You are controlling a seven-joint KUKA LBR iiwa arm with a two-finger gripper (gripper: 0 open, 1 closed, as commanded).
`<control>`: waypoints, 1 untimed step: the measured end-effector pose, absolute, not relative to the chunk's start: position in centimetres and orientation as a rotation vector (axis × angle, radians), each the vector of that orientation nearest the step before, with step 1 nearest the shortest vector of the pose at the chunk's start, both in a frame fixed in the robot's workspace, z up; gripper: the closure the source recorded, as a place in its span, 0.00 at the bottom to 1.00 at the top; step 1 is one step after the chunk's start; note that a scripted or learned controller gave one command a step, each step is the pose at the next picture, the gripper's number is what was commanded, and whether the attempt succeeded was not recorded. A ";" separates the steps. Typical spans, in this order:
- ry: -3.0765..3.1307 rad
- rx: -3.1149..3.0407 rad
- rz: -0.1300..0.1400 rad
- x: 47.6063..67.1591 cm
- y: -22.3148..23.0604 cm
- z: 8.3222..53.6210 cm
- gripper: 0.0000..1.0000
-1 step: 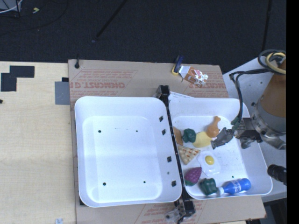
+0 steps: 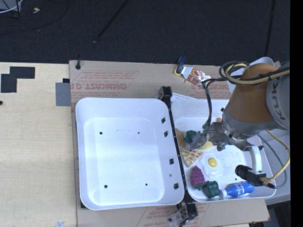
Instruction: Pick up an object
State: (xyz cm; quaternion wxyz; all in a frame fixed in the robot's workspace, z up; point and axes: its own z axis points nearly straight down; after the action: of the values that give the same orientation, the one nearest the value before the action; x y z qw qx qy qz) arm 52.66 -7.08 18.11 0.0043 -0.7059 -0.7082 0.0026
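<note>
The hand [image 2: 204,140] is being positioned low in the right bin [image 2: 246,193], beside the fried egg [image 2: 211,163] and waffle [image 2: 189,156]. Whether it is open or gripping anything cannot be told.

The bench [image 2: 28,141] is light wood. A flat brown cardboard sheet [image 2: 118,82] with red print lies on it. 2 white bins sit side by side on the cardboard, the left bin [image 2: 83,150] and the right bin [image 2: 189,105]. Their inner edges touch.
</note>
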 end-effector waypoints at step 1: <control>-2.210 -2.221 0.013 50.7 -12.7 11.1 0.00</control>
State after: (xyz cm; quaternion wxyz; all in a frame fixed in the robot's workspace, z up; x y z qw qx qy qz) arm 50.69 -12.70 11.09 0.0042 -0.7089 -0.7053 0.0042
